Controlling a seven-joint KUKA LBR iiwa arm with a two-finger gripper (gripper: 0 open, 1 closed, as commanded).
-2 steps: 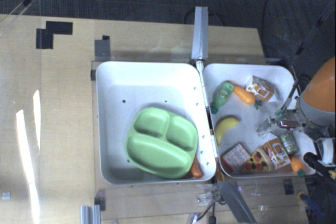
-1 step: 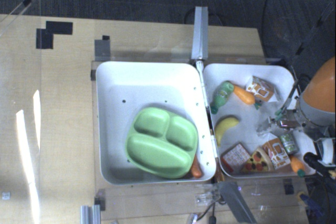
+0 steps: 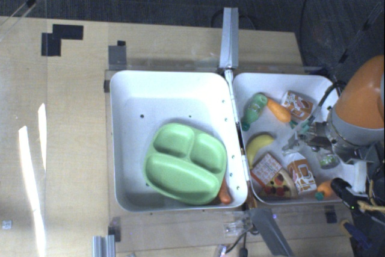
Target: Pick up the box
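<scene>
The right bin [image 3: 283, 78] holds three small printed boxes. One orange-and-white box [image 3: 298, 104] lies near the far right corner. A box with a fruit picture [image 3: 269, 173] lies at the near edge, and a brown-and-white box [image 3: 302, 175] lies just right of it. My gripper [image 3: 305, 136] hangs over the middle right of this bin, between the far box and the two near ones, under the grey wrist with the orange band [image 3: 363, 95]. No box shows inside it.
A green bottle [image 3: 254, 108], an orange carrot [image 3: 278, 110], a yellow fruit [image 3: 260, 145] and a small orange piece [image 3: 323, 189] share the right bin. The left bin [image 3: 129, 105] holds a green divided plate [image 3: 185, 162] with an orange piece [image 3: 224, 194] at its edge.
</scene>
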